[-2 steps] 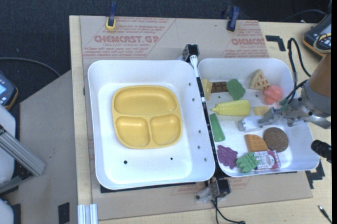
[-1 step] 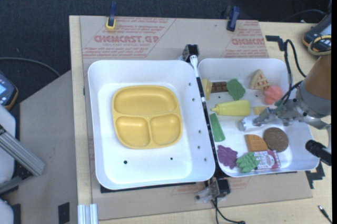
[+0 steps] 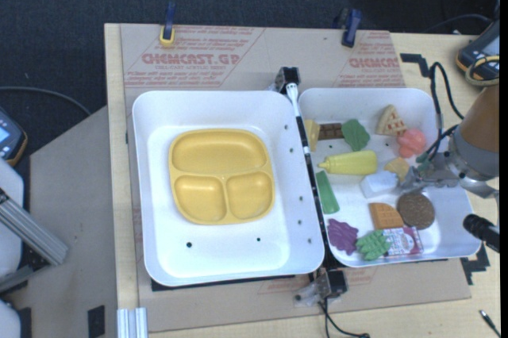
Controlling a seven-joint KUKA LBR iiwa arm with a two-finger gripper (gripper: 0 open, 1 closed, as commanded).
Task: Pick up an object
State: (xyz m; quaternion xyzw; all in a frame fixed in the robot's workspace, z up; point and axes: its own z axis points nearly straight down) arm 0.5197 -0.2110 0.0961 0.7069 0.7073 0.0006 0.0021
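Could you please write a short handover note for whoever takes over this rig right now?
Gripper: low in the right bin, at the brown round cookie; grasp unconfirmed.
Right bin items: yellow corn, green pieces, purple grapes, pink item, waffle slice, orange cracker.
Left bin: yellow divided plate.
Done: arm reached in. Left: lift one object.

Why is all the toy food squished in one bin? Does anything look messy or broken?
Nothing looks broken or spilled. The toy food is just jumbled in the right bin: the yellow corn lies on its side and the green bean sits against the bin's left wall. The yellow divided plate sits neatly in the left bin.
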